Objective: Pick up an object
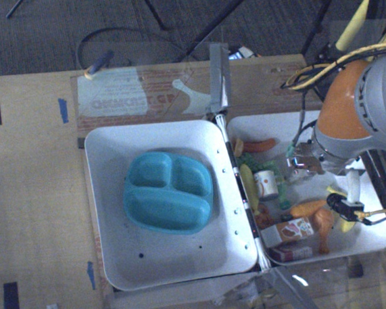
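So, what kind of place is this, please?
Probably a robotics lab bench for pick tests: two white bins, toy food such as a carrot, and a grey-and-orange arm above tripod legs.

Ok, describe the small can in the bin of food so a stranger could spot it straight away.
Find the right bin, the one crowded with toy food. Along its left side, beside the yellow banana, lies a small white can. It is the only white cylinder there, with a red mark on its label.
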`<act>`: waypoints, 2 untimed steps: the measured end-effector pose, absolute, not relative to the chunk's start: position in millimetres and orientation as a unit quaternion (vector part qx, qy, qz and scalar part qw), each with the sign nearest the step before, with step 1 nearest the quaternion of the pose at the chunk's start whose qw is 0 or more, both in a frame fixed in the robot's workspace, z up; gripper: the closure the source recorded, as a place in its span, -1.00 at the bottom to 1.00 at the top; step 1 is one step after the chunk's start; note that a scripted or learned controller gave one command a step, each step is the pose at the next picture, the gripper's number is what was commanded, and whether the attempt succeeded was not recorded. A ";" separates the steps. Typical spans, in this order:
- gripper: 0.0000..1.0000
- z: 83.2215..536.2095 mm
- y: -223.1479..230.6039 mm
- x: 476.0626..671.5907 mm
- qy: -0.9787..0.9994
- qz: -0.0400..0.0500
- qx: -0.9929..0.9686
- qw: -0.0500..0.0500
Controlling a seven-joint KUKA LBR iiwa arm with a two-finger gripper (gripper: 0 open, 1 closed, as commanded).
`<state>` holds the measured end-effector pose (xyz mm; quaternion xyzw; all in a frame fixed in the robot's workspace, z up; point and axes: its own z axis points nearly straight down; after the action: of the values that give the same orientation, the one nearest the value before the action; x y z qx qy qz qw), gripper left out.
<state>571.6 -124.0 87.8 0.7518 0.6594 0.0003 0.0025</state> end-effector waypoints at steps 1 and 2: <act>1.00 185.3 -79.8 667.0 0.482 0.000 0.876 0.000; -1.00 185.0 -79.3 666.9 0.483 -0.001 0.876 0.000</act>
<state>666.9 -79.3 185.0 0.8758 0.4826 -0.0007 -0.0001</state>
